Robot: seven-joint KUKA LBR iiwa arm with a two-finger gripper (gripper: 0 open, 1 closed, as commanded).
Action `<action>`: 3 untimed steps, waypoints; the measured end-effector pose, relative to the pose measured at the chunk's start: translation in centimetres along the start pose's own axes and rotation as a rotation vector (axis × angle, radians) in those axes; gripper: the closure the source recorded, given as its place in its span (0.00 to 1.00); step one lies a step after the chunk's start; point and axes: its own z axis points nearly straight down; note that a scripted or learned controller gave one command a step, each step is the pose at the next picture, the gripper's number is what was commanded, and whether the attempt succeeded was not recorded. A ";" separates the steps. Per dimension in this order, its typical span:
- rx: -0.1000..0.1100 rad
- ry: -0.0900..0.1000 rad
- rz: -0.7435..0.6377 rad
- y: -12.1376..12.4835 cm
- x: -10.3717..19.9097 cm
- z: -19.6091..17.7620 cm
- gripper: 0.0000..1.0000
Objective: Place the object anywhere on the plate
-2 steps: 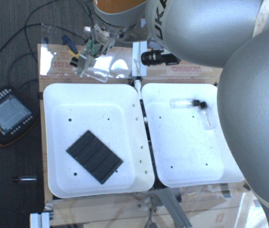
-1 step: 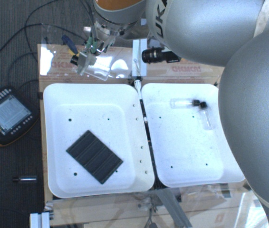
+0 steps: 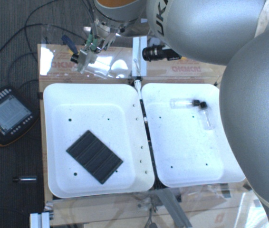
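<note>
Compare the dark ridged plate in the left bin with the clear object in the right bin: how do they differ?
The dark ridged plate is opaque, near black and easy to see; the clear object is see-through with one small black part, faint against the white. The plate is a flat rectangle lying at a diagonal; the clear object is thin and bent like an L. The plate lies low in the left bin, the clear object in the upper part of the right bin. Both lie free.

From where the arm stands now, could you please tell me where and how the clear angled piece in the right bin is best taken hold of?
I would grip the clear angled piece at its black corner joint, coming straight down from above. It lies flat on the floor of the right bin, so only the top is open. Its two clear arms are thin and hard to see; the dark joint looks like the thickest and surest target.
</note>
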 end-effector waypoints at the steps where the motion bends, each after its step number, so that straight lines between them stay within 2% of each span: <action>1: 0.002 0.000 0.000 0.1 -0.1 -0.7 1.00; 3: 0.007 -0.002 0.001 0.4 -0.2 -2.0 1.00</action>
